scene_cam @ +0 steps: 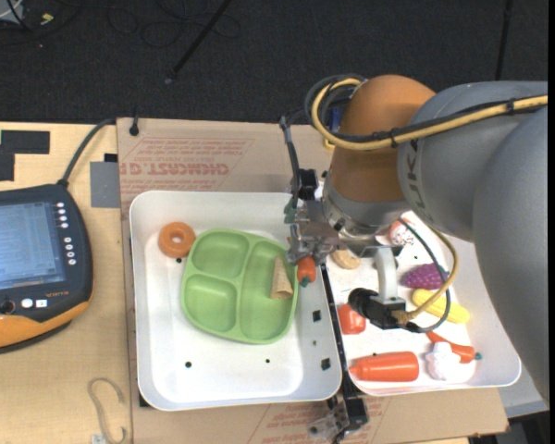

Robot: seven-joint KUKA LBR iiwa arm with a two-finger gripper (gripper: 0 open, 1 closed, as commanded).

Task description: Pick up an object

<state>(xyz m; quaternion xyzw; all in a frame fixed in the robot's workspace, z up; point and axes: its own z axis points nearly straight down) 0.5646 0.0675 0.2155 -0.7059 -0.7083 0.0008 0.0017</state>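
My gripper (305, 259) hangs over the right edge of the left bin (157, 340), next to the wall between the two bins. It is shut on a small orange-red piece (306, 271) that pokes out below the fingertips. Just left of it, a tan cone (280, 279) lies on the right side of a green divided plate (231, 289). An orange doughnut (176, 239) sits at the plate's upper left corner.
The right bin (499, 363) holds purple grapes (424, 276), a yellow banana (449, 313), a red piece (351, 320), a long orange-red vegetable (384, 366), a carrot (453, 348) and a beige cookie (347, 260). A pendant (28, 257) lies left of the bins.
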